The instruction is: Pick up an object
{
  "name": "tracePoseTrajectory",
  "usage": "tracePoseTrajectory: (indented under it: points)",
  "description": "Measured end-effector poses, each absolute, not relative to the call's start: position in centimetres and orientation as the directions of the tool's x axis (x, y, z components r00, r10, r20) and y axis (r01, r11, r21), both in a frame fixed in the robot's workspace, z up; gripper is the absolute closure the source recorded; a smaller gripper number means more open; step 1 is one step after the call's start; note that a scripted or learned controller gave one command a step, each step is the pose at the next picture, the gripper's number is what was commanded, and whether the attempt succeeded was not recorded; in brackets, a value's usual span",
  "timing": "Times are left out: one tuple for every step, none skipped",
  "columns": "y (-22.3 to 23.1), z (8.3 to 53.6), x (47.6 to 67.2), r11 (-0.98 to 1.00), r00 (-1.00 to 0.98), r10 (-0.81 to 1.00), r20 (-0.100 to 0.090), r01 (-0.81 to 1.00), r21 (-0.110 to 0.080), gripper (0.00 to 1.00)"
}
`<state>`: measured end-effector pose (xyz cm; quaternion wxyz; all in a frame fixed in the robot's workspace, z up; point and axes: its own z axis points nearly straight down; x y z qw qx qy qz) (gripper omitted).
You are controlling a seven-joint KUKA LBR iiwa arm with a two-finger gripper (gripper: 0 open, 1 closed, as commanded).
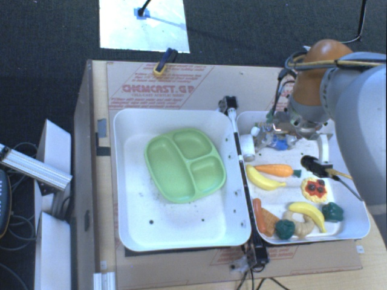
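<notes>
My gripper [270, 136] hangs low over the far left part of the right bin [357, 222], on the grey arm that comes in from the right. A small blue object [280, 143] lies right by its tip; whether it is held is hidden. Just in front lie an orange carrot [275, 170] and a yellow banana [265, 179]. A round pizza piece [315, 190], a second banana [306, 214], two green broccoli pieces [332, 211] [285, 228] and an orange-red piece [264, 217] lie nearer the front.
The left bin [139, 222] holds a green divided plate [184, 165]. A white cylinder [247, 145] stands at the right bin's left wall, close to the gripper. A black divider bar [237, 144] runs between the bins.
</notes>
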<state>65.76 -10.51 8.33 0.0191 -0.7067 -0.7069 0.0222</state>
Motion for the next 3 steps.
tracePoseTrajectory:
  points:
    - [-10.45,8.32,65.75,0.0,0.0,1.0,-0.006,0.998,-0.058,0.0]
    - [-11.21,8.31,65.88,0.007,-0.006,1.0,0.014,0.998,-0.061,0.0]
    - [-11.29,9.22,65.71,0.01,-0.009,1.0,0.013,0.997,-0.07,1.0]
